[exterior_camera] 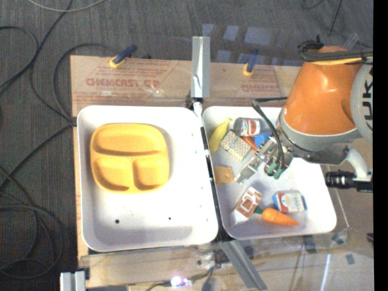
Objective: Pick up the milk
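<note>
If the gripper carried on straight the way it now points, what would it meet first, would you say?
The gripper points down and toward the view's left, so it would probably meet the tan block on the right bin's floor first. Depth is hard to judge from above.

We see our arm's orange band (320, 93) bulking large above the grey wrist, up and to the right of the gripper (262, 162). The gripper hangs low, angled down toward the left; whether its tips are parted we cannot make out.
</note>
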`<state>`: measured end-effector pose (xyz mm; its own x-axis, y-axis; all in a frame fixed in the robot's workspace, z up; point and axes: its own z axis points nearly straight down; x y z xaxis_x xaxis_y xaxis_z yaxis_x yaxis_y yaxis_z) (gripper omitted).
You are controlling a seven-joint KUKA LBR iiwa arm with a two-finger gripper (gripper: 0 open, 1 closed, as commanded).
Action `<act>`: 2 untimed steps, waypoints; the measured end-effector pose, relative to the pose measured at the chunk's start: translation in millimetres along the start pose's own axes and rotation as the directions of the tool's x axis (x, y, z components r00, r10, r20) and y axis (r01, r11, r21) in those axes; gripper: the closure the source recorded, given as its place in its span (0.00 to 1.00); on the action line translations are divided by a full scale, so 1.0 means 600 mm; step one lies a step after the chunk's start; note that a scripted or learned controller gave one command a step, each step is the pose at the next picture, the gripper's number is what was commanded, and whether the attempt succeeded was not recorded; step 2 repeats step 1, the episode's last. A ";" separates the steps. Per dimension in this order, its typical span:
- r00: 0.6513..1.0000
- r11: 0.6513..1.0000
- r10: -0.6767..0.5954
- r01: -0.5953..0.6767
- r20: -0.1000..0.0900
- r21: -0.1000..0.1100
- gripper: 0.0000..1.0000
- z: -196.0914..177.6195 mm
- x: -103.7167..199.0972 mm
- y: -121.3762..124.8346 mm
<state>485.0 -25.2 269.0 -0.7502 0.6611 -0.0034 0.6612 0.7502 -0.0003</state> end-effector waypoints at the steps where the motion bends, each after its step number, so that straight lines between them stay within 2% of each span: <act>1: 1.000 1.000 0.000 0.000 0.000 0.000 0.00 0.000 0.000 0.000; 2: 1.000 1.000 0.000 0.000 0.000 0.000 0.00 0.000 0.000 0.000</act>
